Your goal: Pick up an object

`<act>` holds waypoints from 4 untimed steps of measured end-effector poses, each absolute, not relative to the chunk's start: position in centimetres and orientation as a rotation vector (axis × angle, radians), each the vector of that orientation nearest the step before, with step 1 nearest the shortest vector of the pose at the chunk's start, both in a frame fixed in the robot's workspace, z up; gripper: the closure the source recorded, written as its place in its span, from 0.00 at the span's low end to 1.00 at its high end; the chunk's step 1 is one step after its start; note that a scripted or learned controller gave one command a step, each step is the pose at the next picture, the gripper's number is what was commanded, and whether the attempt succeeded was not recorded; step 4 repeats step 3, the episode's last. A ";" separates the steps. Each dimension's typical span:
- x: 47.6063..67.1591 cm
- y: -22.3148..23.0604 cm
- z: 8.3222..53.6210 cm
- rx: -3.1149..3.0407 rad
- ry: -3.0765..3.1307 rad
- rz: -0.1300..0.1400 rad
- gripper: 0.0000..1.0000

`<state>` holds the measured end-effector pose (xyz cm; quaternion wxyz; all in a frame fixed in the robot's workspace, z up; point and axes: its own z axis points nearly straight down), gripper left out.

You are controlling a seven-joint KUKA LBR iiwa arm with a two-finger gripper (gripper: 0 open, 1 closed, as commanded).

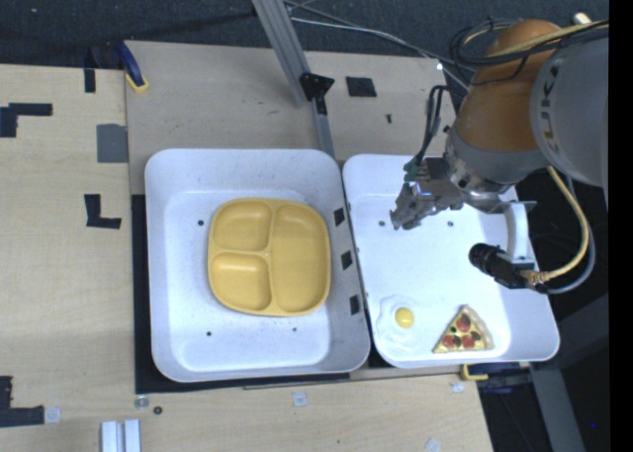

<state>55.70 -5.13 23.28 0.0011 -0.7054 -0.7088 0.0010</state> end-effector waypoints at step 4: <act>53.0 10.2 22.1 -2.212 -2.228 0.002 1.00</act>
